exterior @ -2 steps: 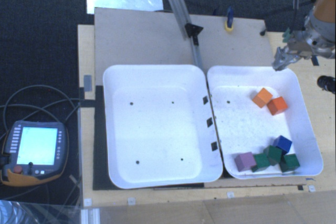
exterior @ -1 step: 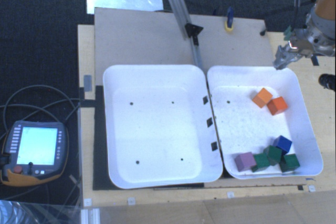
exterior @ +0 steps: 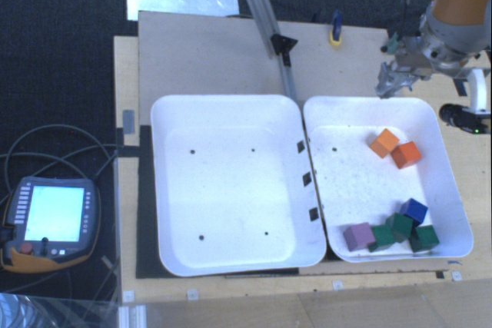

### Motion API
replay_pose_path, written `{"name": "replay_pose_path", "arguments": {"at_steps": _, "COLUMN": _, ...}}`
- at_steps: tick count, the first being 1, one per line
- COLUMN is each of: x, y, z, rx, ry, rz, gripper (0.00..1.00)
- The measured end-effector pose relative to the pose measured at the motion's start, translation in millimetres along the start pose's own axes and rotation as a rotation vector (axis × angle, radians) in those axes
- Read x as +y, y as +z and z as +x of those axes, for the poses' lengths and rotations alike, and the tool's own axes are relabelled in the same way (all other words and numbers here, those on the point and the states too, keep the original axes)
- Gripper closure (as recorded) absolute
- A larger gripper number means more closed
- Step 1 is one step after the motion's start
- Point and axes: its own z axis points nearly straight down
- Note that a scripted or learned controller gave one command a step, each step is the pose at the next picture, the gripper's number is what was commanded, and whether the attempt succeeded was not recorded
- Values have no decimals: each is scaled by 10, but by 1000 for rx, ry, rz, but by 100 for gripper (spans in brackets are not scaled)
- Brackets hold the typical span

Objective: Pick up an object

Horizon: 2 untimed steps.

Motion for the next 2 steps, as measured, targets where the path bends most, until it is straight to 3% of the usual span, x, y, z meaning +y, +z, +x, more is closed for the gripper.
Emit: {"name": "replay_pose_path", "arguments": {"at_steps": 2, "x": -7, "y": 154, "z": 995, "rx": 1, "ry": 0, "rz": 2, "gripper": 100}}
